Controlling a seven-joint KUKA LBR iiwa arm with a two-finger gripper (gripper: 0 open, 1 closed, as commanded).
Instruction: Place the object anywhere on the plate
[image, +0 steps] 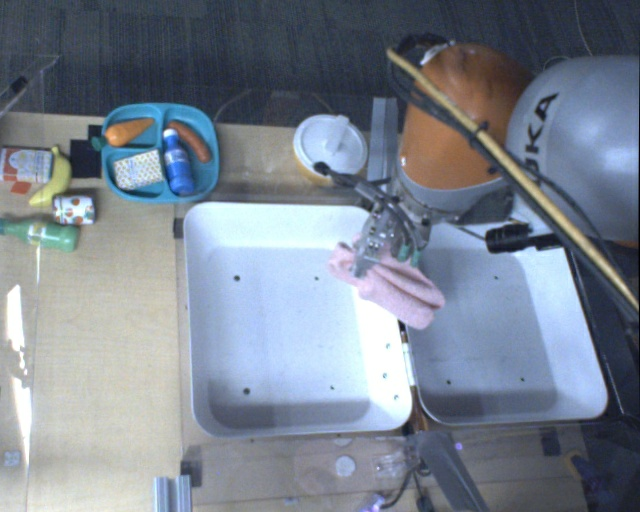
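A: Where is the soft pink folded cloth (392, 286)?

B: Draped over the ridge between the two white bins (290, 330), pinched at its upper-left end by the clenched gripper (385, 245).

A: Advice?

B: Lift high, so the drooping end clears the rims; I can't pick out a plate.

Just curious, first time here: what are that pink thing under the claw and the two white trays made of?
The pink thing looks like soft cloth, perhaps terry or fleece: matte, fuzzy surface, bunched and drooping across the trays' shared edge. The left tray and right tray look like moulded plastic: smooth, evenly white, rounded corners, slight sheen. Painted metal can't be ruled out.
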